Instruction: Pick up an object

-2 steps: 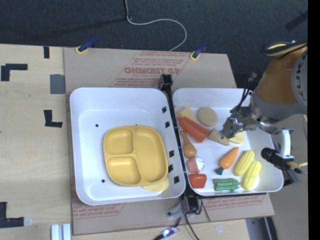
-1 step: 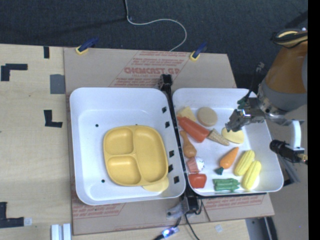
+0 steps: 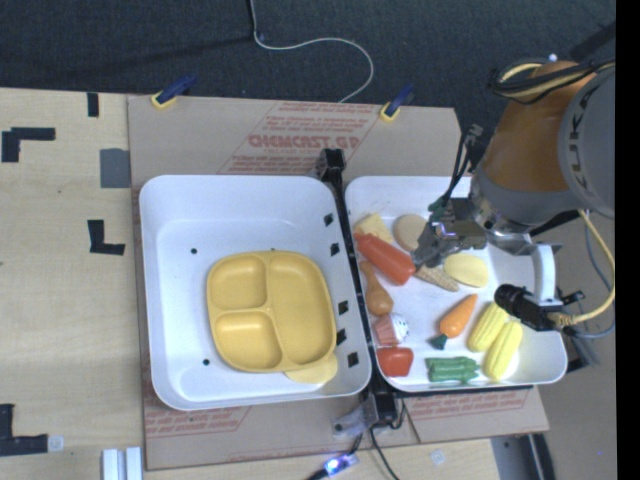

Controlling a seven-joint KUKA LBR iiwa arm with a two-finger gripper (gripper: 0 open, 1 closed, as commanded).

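The right bin (image 3: pixel 540 373) holds toy food: a long red pepper (image 3: pixel 386 259), a carrot (image 3: pixel 458 314), two yellow corn cobs (image 3: pixel 497 335), a green pod (image 3: pixel 452 370), a red piece (image 3: pixel 395 361), a pale round piece (image 3: pixel 408 230) and a yellowish slice (image 3: pixel 466 270). My gripper (image 3: pixel 432 247) hangs low over the middle of this bin, just right of the red pepper and left of the yellowish slice. Nothing shows between its fingers.
The left bin (image 3: pixel 165 298) holds a yellow divided plate (image 3: pixel 270 308) with a pale yellow piece (image 3: pixel 312 371) under its lower edge. A brown sausage-like piece (image 3: pixel 378 296) and a small white piece (image 3: pixel 399 326) lie by the right bin's left wall.
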